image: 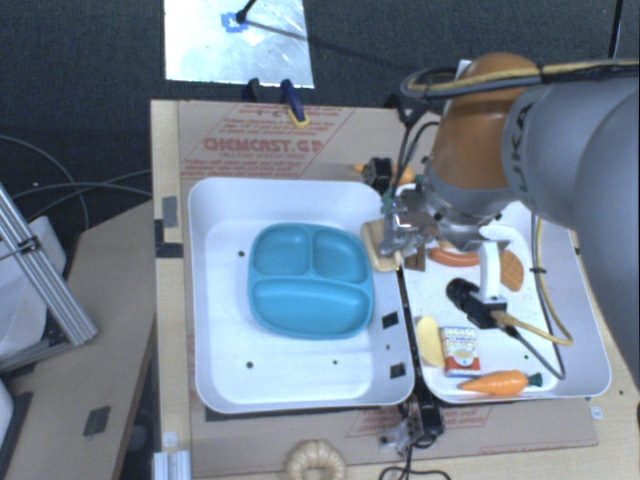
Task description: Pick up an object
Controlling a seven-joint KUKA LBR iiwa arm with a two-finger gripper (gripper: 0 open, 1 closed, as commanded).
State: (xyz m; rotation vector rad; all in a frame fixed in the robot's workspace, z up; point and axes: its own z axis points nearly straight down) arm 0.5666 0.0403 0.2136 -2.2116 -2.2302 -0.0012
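Observation:
My gripper (398, 236) hangs low over the divider between the two bins, at the back left corner of the right bin (590, 368). A tan, bread-like piece (378, 250) lies right beside it, on the left bin's edge; whether it is touched I cannot tell. In the right bin lie a red sausage (452, 259), a round brown cookie (513, 269), a pale yellow piece (429, 340), a small red-and-white packet (460, 350) and an orange carrot (496, 381). The arm hides the back of the right bin.
A blue divided plate (308, 280) fills the middle of the left bin (225, 368). Both bins sit on a cardboard sheet (260, 143) on the bench. A shiny square panel (237, 26) lies on the floor behind.

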